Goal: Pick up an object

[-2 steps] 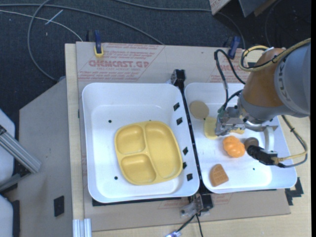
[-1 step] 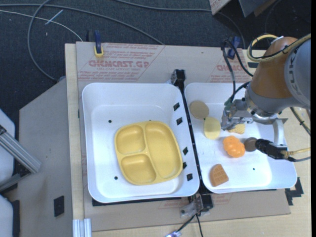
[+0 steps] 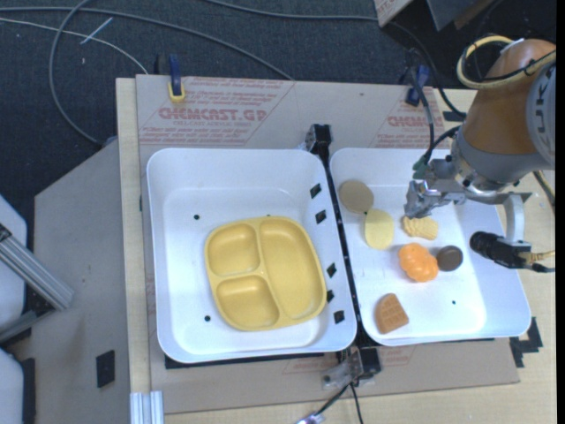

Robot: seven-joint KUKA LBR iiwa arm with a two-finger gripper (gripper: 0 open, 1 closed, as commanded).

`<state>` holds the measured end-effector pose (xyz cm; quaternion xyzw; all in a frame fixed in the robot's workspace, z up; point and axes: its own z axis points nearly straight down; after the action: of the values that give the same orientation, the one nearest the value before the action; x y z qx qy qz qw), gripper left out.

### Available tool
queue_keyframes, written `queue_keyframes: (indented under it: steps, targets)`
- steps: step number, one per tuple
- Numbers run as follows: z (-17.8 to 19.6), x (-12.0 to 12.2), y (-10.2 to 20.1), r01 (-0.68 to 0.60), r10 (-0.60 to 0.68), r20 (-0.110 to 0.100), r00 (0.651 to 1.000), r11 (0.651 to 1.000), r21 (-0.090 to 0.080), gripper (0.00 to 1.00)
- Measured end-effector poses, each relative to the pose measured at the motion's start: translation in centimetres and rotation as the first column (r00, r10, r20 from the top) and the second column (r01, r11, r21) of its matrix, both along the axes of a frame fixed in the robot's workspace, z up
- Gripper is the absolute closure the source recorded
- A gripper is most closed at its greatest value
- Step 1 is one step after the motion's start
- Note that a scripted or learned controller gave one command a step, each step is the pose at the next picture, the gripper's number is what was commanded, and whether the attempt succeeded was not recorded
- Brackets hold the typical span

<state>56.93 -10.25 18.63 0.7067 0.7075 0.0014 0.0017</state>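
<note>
One ridged yellow piece (image 3: 422, 229) lying crosswise beneath claw (image 3: 418, 208).

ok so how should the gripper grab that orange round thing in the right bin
Across the middle of the orange ball, straight down from above. It is rounded, so any pair of opposite sides serves; close front to back, because the brown disc sits close on its right.

Grey arm (image 3: 494, 162) with orange band (image 3: 508, 95); yellow cable (image 3: 472, 56) looped above
</note>
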Motion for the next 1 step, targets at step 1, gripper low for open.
queue_keyframes:
  steps: [1]
  targets:
    - [5.15,0.12,-0.01,0.0,0.0,0.002,1.0,1.0,0.0,1.0]
